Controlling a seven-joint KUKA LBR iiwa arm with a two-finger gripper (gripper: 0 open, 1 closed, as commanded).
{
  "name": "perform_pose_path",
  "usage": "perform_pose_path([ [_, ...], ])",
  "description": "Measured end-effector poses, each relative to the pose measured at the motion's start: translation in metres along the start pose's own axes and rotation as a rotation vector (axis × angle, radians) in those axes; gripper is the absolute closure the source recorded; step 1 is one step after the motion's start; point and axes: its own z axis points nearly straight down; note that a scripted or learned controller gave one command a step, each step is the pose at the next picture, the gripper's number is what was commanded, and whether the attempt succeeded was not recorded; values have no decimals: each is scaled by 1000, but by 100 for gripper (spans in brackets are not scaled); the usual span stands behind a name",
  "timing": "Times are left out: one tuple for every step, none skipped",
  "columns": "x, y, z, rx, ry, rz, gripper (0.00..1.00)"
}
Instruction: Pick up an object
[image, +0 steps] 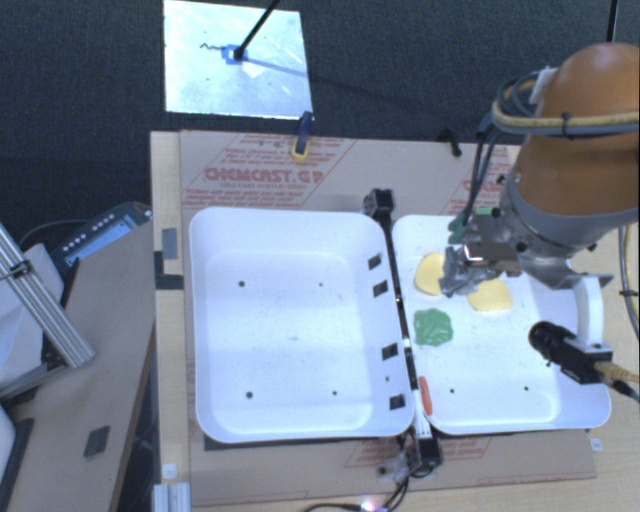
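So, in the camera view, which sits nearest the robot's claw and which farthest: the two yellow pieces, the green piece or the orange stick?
1. The left yellow piece and the right yellow piece, flanking the gripper: too close to call.
2. The green piece, just nearer the camera.
3. The orange stick, by the divider, front edge.

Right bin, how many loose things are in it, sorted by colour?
Yellow pieces: 2
Green piece: 1
Orange piece: 1, at the bin's left edge
Total: 4
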Motion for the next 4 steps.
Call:
perform_pose_path([
  [-24,-2,-183,-36,-2,13,100],
  [152,-1,-170,-14,2,-3,100],
  [77,73,-174,-17,-5,23,100],
  [113,36,105,2,-6,14,100],
])
